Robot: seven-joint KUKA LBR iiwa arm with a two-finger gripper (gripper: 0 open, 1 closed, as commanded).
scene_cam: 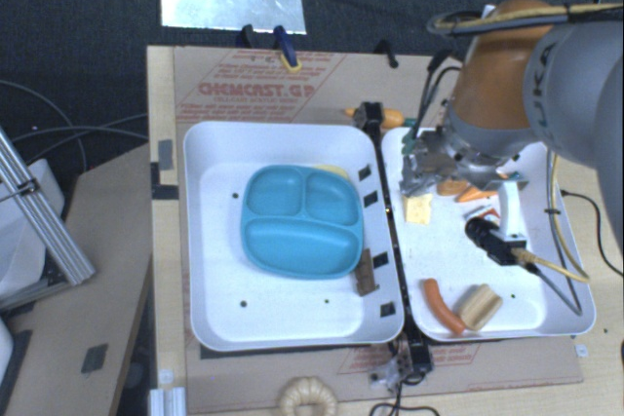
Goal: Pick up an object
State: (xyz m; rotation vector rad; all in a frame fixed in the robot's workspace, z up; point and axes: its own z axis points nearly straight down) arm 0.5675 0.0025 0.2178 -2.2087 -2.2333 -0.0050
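**Gripper low in the right bin**

The arm [526,63] hides the right bin's [561,307] far edge and part of some orange pieces [466,191]. The gripper [421,172] sits beside that bin's left wall, just above a yellow square [418,209]; I cannot tell its state. A sausage [441,305] and a cork-like block [479,306] lie near the front edge.

We've got the grey arm [575,63] reaching in from the right, orange band [497,63] above the wrist. Our gripper [421,172] points down, low; fingers too murky to read.
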